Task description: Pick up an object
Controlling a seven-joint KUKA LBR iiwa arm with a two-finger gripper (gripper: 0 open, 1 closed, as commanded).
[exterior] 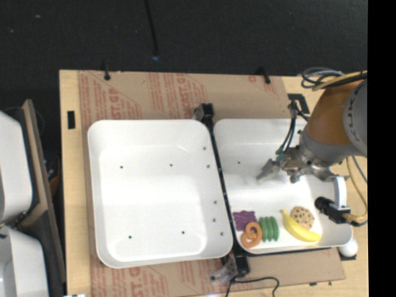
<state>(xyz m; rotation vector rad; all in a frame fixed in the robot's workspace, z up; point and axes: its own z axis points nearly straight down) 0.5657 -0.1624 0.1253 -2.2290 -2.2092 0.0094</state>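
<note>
White plastic, two shallow bins side by side on a cardboard-covered bench (154,94). Left white bin (154,190) has nothing in it that I can see. Right white bin (247,141) holds every candidate object, all bunched along its near edge in one row, likely where earlier handling or the bin's slope left them.

Count, right bin, going left to right in the camera view:
- 1 purple lumpy toy, possibly a grape bunch (244,218)
- 1 orange ring-shaped toy (252,234), just beside and partly overlapping the purple one
- 1 green ribbed toy (269,228), touching or nearly touching the ring
- 1 yellow banana-shaped toy (300,231)
- 1 tan speckled round toy, cookie-like (302,215), resting against the banana

Total: 5 objects, 2 bins, 1 arm.

Grey arm with orange band (331,125) reaches in from the right over the right bin. Two-finger gripper (278,167) sits over the bare middle of that bin, farther from the camera than the row and well apart from every object. Fingers appear splayed, with nothing visible between them; blur makes the gap hard to judge. Whether the tips touch the bin floor I cannot tell.

Judgement: no grasp made. The gripper stands over bare floor, so it must shift toward the near edge to reach any object. Tight clustering risks nudging a neighbour; the banana and cookie pair looks most exposed.
</note>
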